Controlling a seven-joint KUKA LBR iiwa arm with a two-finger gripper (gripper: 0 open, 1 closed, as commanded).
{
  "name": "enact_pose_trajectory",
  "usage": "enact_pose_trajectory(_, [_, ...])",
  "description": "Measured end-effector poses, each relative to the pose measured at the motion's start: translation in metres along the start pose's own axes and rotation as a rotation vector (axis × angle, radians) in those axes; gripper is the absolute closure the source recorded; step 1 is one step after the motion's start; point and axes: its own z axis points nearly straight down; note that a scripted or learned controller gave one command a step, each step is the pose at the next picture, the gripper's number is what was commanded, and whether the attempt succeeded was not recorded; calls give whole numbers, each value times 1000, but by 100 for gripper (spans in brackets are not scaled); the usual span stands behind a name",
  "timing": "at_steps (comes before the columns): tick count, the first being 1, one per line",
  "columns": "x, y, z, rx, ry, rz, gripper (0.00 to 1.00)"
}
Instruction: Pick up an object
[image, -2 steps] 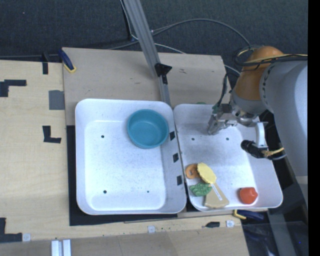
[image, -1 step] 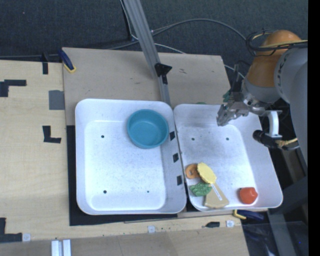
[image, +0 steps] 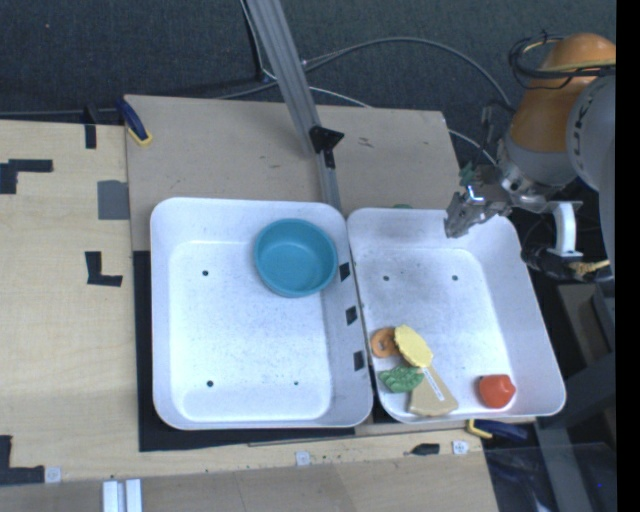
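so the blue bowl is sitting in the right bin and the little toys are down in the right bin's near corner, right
Not quite. The blue bowl sits in the left bin, at its far side, as the camera view shows. The little toys are indeed along the near edge of the right bin.

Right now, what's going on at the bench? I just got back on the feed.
The arm is reaching in from the right, with its gripper over the far right corner of the right bin, carrying nothing visible. The things to pick lie clustered at that bin's near edge: a yellow piece, an orange piece, a green piece, a tan wedge, and a red piece apart in the near right corner. A blue bowl sits in the left bin. Nothing has been picked up yet.
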Motion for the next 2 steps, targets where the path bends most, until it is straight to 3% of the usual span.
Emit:
enact_pose_trajectory(1, [0,1,-53,-1,0,0,100])
enact_pose_trajectory(2, [48,1,-53,3,1,-3,100])
